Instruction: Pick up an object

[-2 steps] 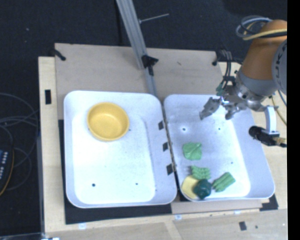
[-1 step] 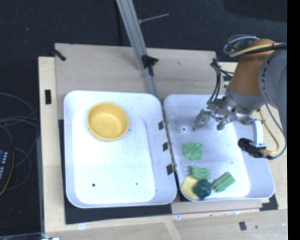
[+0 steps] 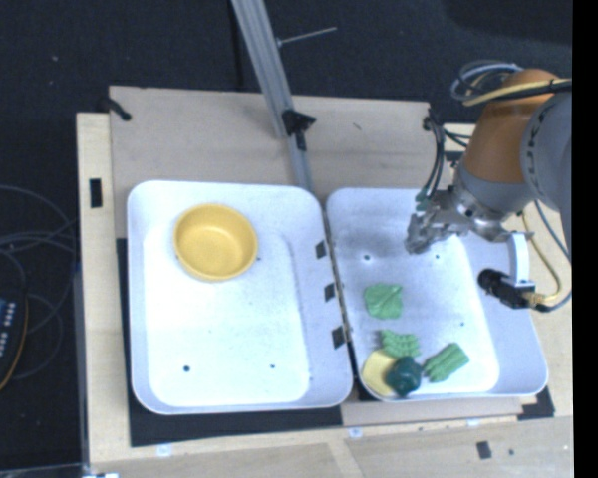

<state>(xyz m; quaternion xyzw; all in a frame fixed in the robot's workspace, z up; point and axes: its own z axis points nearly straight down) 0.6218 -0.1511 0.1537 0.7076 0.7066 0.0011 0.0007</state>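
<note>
Green block [image 3: 384, 300] lies toward the right bin's [image 3: 508, 347] front edge from the gripper [image 3: 422, 233], whose grip I cannot tell.

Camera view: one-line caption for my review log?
Gripper poised over right bin above green pieces; yellow bowl in left bin.

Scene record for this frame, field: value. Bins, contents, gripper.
left bin: yellow bowl, near far-left corner
right bin: green items mid to near edge; yellow piece and dark teal ball at near-left corner
gripper: over right bin's far part, apart from the items
held: nothing seen
</note>
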